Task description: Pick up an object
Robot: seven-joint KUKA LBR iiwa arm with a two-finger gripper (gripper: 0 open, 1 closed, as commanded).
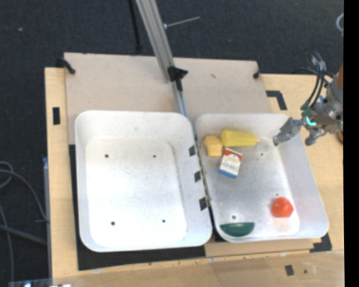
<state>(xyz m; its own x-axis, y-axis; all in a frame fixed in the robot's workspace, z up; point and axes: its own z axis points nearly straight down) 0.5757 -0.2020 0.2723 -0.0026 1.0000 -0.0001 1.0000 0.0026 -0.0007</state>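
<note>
— Dark carpet surrounds everything, right?

— Yes, speckled and nearly black. On it stands a pale wood table with a lighter board laid across its far part. A grey metal rail slants down from the top edge to the gap between the bins. Loose cables curl on the carpet at the left.

— And on the table?

— Two white bins side by side. The left bin shows a bare, speckled floor. The right bin holds five things: a yellow block at the far side, a tan lump touching its left end, a red-and-white carton just in front of them, an orange ball near the front right, and a dark green bowl at the front rim.

— The gripper?

— Over the right bin's far right corner. The fingers are spread apart, one reaching over the rim, with nothing between them. All five things lie in the bin, apart from it.
</note>
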